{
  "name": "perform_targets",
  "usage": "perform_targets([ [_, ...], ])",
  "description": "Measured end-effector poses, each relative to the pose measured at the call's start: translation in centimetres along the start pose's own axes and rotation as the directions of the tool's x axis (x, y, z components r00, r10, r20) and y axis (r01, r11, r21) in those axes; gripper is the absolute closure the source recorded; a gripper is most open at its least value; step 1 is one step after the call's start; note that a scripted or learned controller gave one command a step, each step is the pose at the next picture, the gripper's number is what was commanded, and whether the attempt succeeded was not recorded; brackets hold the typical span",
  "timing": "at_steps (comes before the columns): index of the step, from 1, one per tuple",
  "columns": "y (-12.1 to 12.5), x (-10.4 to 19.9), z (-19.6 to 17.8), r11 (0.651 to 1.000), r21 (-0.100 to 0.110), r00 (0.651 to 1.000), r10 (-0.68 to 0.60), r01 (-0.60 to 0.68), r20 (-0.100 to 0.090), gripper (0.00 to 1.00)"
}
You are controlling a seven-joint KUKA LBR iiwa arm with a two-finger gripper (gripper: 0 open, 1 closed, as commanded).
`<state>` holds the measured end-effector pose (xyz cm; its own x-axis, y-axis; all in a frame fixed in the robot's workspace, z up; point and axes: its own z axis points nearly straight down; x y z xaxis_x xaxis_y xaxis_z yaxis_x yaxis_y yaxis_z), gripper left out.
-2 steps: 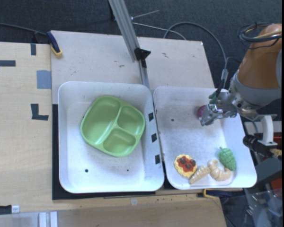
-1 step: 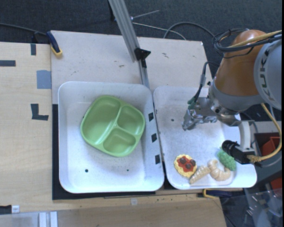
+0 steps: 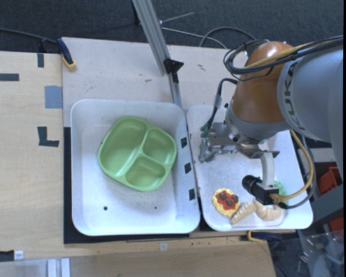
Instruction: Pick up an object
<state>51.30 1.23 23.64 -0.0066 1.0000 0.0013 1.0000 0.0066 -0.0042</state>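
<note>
Your tool (image 3: 210,149) hangs over the right bin (image 3: 294,154); its state is unclear; the toy pizza (image 3: 225,202) lies nearer you.

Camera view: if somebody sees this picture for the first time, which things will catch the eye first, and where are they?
The big grey arm with its orange band covers much of the right bin, with its pincer low near that bin's left wall. The green divided plate lies alone in the middle of the left bin. Small toy foods, among them a little pizza, sit at the right bin's near edge.
</note>
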Motion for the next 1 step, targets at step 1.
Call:
perform_targets([
  [1,1.4,5.92,0.25,1.0,-0.002,1.0,-0.002,0.002,0.0,1.0],
])
